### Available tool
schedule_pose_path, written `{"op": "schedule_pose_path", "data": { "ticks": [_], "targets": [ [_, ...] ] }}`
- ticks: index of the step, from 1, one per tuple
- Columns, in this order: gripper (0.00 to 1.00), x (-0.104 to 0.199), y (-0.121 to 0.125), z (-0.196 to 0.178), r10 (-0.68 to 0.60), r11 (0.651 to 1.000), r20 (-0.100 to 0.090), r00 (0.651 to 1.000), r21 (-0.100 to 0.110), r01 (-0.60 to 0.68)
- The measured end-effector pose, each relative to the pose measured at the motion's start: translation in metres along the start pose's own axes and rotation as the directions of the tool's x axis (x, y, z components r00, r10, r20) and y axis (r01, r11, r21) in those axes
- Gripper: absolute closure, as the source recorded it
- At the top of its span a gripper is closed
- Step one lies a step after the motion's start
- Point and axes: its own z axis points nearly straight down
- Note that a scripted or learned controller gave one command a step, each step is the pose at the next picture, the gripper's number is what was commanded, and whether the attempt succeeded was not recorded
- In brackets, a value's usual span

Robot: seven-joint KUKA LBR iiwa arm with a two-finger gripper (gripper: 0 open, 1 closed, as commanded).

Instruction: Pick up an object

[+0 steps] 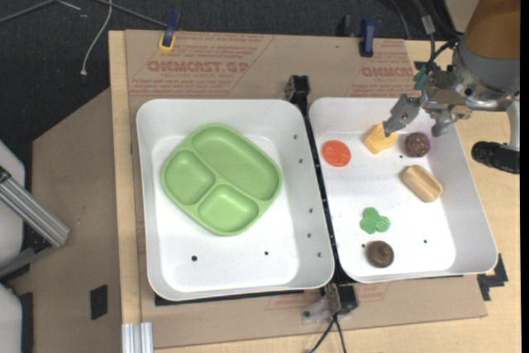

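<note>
The right bin (463,252) holds several small items: a yellow wedge (379,140), a dark maroon ball (417,145), an orange-red disc (335,153), a tan roll (421,183), a green clover-shaped piece (374,221) and a brown round piece (380,253). My gripper (422,120) hangs over the bin's far part, open, just beyond the maroon ball. Its left finger (402,113) ends close to the yellow wedge, and the right finger (443,123) sits to the right of the ball. Nothing is between the fingers.
The left bin (165,260) carries a green divided plate (221,178). A black divider clip (297,87) sits between the bins at the far edge. Blue clamps (170,31) (367,37) hold the cardboard base. Cables lie on the dark floor beyond.
</note>
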Motion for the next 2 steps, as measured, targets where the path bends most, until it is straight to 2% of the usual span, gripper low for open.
{"op": "schedule_pose_path", "data": {
  "ticks": [1, 2],
  "targets": [
    [0.0, 0.0, 0.002, -0.007, -0.003, 1.0, 0.002, 1.0, -0.013, 0.003],
    [0.0, -0.002, 0.001, 0.036, -0.001, 1.0, 0.001, 1.0, -0.008, 0.001]
  ]
}}
